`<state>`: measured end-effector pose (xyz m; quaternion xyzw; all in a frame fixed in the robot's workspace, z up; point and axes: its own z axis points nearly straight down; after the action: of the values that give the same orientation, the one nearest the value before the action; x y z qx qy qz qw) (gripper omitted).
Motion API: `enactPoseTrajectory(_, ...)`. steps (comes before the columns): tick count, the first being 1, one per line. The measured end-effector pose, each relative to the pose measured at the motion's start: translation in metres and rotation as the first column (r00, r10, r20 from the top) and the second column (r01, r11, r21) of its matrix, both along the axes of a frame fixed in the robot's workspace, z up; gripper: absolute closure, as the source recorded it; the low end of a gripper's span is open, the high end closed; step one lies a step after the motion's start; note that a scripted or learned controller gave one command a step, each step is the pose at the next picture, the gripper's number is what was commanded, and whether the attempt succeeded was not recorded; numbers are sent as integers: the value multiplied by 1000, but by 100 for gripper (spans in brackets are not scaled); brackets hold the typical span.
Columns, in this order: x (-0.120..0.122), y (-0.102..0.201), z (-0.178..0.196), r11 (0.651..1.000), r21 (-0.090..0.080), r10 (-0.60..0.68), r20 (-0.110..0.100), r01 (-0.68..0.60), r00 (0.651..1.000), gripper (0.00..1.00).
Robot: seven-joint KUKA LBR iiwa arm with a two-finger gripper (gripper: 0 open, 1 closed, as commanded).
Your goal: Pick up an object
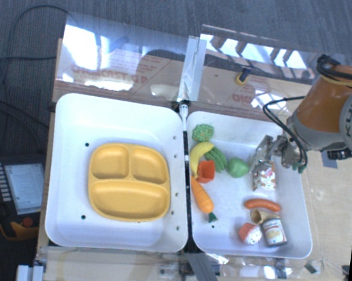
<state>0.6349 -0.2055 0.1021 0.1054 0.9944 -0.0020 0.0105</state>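
Camera view gives me two white bins on the worktop. I count one yellow tray point(130, 182) in the left bin point(75, 123). I count nine toys in the right bin point(301, 217), carrot point(203, 198) nearest the divider. My hand point(267, 161) hovers far-right over a speckled packet point(264, 177); grip unclear.

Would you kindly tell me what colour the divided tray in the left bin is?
The divided tray is yellow, seen clearly in the camera view, lying in the left bin.
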Motion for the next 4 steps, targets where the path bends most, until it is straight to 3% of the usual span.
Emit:
enactPoseTrajectory(1,18,53,117,978,6,-209,-16,209,978,100)
enactPoseTrajectory(2,18,53,116,978,5,-209,-17,209,978,0)
enactPoseTrajectory(3,-11,21,3,947,4,-322,-17,322,947,0)
enactPoseTrajectory(4,-47,8,-12,861,15,-508,-6,508,861,0)
